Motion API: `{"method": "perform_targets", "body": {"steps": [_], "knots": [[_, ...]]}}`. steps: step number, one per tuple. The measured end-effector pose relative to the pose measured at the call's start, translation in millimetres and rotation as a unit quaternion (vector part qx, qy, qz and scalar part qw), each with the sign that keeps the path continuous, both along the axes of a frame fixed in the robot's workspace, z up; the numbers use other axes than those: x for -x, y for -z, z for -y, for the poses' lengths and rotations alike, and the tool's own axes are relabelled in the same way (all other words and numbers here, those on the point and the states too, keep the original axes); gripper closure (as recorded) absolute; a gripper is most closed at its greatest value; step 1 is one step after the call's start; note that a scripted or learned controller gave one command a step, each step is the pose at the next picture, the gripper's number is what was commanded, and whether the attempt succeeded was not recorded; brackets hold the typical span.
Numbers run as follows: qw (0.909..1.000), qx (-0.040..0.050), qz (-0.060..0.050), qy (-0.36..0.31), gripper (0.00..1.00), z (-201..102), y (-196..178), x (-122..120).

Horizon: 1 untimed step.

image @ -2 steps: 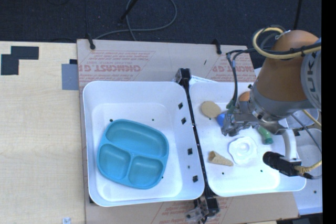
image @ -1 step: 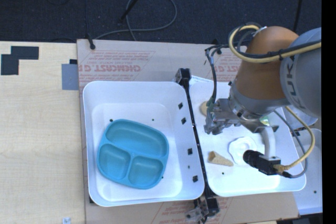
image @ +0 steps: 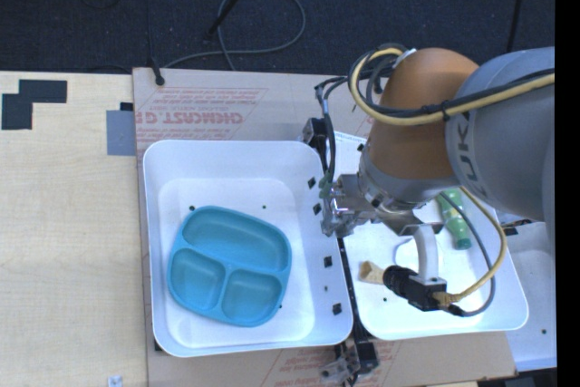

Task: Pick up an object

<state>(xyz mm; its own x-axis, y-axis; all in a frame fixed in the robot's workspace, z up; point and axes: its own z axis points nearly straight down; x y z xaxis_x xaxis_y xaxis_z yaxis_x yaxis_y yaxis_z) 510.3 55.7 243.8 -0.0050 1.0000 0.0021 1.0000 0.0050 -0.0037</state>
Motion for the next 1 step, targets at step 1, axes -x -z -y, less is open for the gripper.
{"method": "perform_targets", "body": {"steps": [1], "knots": [[1.0000,0.0005,0.000,0.000,1.00,-49.6,0.8,2.3]]}}
